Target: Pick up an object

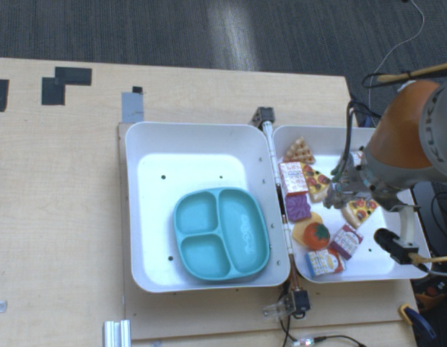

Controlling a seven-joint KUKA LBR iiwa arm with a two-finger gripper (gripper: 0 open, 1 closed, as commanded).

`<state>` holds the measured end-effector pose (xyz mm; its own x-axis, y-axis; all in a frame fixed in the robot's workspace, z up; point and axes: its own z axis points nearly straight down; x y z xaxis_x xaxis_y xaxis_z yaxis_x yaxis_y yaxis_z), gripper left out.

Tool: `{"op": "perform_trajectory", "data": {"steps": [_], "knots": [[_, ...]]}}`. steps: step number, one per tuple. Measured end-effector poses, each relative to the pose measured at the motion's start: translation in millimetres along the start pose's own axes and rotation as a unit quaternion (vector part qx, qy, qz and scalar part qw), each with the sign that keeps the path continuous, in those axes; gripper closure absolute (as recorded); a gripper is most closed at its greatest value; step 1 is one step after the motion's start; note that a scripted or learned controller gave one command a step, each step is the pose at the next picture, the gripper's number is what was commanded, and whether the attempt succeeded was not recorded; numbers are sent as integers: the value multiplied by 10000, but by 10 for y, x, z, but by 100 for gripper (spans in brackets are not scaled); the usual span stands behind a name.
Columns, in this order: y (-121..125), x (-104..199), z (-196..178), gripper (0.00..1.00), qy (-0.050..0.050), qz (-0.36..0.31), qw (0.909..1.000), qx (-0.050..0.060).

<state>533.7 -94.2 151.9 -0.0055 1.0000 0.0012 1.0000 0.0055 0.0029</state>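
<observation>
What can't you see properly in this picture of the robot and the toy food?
- Gripper: the arm's own wrist covers it, so its grip is unclear.
- Pizza slice: partly under the wrist.
- Small boxes: labels too small to read.
- Arm: cut off by the right edge.
- Right bin: far corner hidden behind the arm.

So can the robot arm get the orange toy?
Probably yes. The orange toy lies in the right bin with nothing on top of it, and the gripper hangs over that same bin. Snug neighbours could spoil the grab.

grey arm [418, 132] reaches in from right, wrist bent down, hand [347, 191] low.
</observation>
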Motion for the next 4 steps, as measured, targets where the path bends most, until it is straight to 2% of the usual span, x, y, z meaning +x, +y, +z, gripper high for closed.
{"op": "perform_trajectory", "data": {"steps": [1,2,3,4], "knots": [[574,653,-705,100,1,-5,10000,-8],[1330,-175,429,100,-11,13,10000,24],[1347,-162,406,0,-10,3,10000,2],[994,91,613,0,-26,18,10000,-74]]}}
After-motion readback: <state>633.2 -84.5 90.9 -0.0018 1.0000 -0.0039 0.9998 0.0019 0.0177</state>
